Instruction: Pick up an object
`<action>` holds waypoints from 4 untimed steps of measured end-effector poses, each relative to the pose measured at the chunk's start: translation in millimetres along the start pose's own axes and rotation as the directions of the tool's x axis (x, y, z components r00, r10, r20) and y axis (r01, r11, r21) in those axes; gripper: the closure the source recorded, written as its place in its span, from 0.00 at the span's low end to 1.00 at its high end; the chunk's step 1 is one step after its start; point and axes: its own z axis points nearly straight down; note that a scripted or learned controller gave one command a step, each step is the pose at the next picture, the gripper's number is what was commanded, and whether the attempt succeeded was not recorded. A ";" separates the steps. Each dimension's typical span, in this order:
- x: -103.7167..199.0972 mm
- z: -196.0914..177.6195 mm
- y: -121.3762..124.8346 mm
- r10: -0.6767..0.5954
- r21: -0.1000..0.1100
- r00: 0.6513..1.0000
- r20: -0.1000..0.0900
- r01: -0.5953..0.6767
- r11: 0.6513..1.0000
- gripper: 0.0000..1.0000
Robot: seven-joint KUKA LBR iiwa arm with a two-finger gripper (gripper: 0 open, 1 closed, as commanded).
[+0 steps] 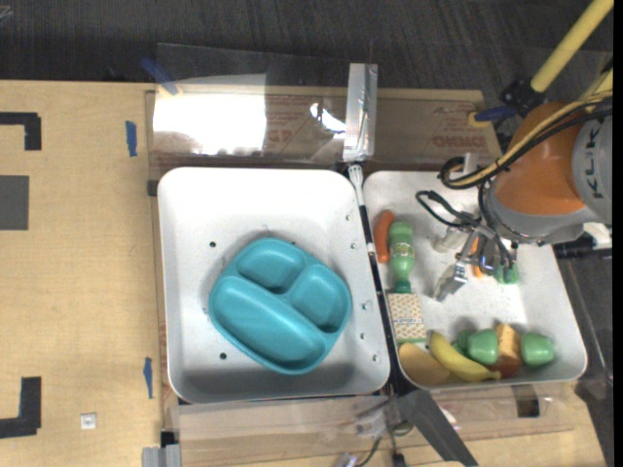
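**Two bins, nothing lifted yet**

Two white bins side by side on the desk [78,261]. Left bin [185,202]: one teal divided plate [280,303], lying flat. Right bin [555,300]: orange carrot-like piece [384,233] and green piece [400,257] along the left wall, patterned packet [406,311] just below them, then a front-edge cluster of banana [456,356], tan slice [421,360], green pepper [483,344], brown-and-yellow wedge [506,346] and green round piece [537,348].

Gripper [465,266] low over the right bin's middle, amid cables and small coloured bits. Fingers too cluttered to read; cannot tell whether spread or pressed together. No toy seen between them.

Judged early to midway: reach into the bin done, apparently; secure grasp and lift both left. Nearest candidates: the green piece to the left, the front cluster below.
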 end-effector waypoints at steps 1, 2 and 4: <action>-3.5 -13.9 1.4 -0.001 -0.002 1.000 0.013 0.001 1.000 1.00; -96.2 -100.8 -62.4 -0.264 0.000 0.965 0.002 0.264 0.965 1.00; -101.5 -15.7 -63.0 -0.281 0.002 0.960 0.009 0.281 0.960 0.00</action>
